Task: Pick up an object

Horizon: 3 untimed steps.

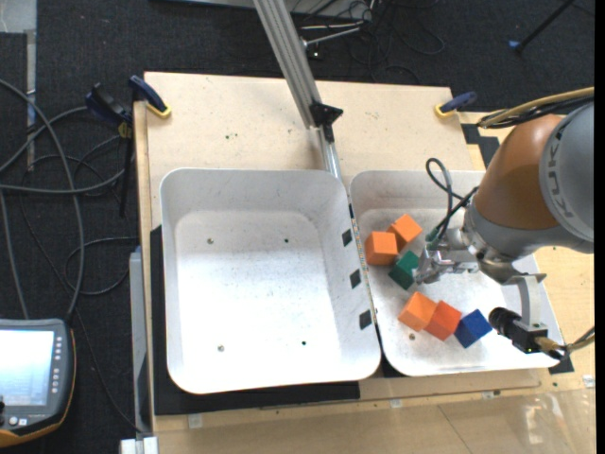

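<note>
The claw [427, 267] is down low in the right bin [397, 189]. I cannot tell if it is apart or together. A green block [405, 270] sits right next to the claw, on its left. Past the green block are two orange blocks [383, 247] [407, 228]. Below the claw sit two more orange blocks [417, 309] [443, 319] and a blue block [473, 327]. Far to the left is the left bin [189, 197].

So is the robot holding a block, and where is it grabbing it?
It cannot be told. The gripper is low in the right bin, right beside the green block, but no block shows between its tips.
</note>
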Tool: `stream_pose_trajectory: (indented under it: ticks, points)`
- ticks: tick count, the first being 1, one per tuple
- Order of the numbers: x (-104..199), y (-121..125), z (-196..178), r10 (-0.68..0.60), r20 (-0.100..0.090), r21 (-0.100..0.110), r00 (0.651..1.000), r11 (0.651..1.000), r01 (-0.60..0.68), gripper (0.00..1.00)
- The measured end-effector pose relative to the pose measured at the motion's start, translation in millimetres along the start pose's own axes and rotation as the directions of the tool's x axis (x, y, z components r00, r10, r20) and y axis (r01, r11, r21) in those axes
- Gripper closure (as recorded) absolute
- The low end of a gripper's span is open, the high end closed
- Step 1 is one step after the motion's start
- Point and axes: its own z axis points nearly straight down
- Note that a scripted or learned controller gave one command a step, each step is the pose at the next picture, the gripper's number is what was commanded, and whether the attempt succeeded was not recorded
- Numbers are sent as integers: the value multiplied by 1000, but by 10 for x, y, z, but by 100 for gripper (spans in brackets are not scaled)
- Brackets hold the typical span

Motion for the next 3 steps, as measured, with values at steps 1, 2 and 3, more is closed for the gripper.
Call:
stream_pose_trajectory:
  ticks: [1,2,3]
  points:
    - [-53,-25,-610,-1,1,-3,1000,1000,1,100]
    - [-53,-16,-693,-1,0,3,1000,1000,1,100]
    - [449,90,-784,-7,-2,3,1000,1000,7,100]
